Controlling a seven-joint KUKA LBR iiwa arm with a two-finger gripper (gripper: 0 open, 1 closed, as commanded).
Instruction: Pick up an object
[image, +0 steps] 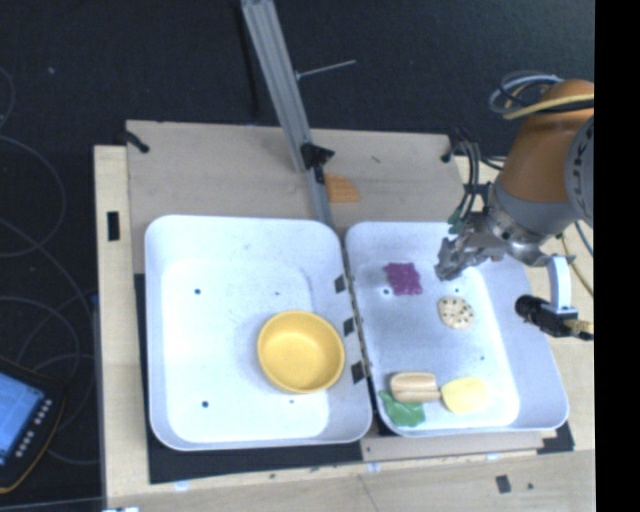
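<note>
- Cookie (456, 313), a small round speckled disc, lies flat on the floor of the right bin (520, 350), just below and near the gripper (447, 262); it seems the nearest candidate to pick up.
- It looks light and stiff, probably a toy (hard to be sure at this size), so weight should be no trouble; its thinness is the difficulty, since it sits low against the bin floor.
- Best hold, I judge: across its width, the fingers coming down on opposite edges.
- Whether the fingers are apart or together I cannot tell; the gripper is a dark blur, and nothing shows between them.
- Other choices: a purple piece (403, 277) to the left, flat and perhaps soft; a tan roll (414, 386) and a yellow lump (465, 394) at the near edge, both thicker.
- In the left bin (180, 300) sits a yellow bowl (300, 351), well apart from the gripper.
</note>
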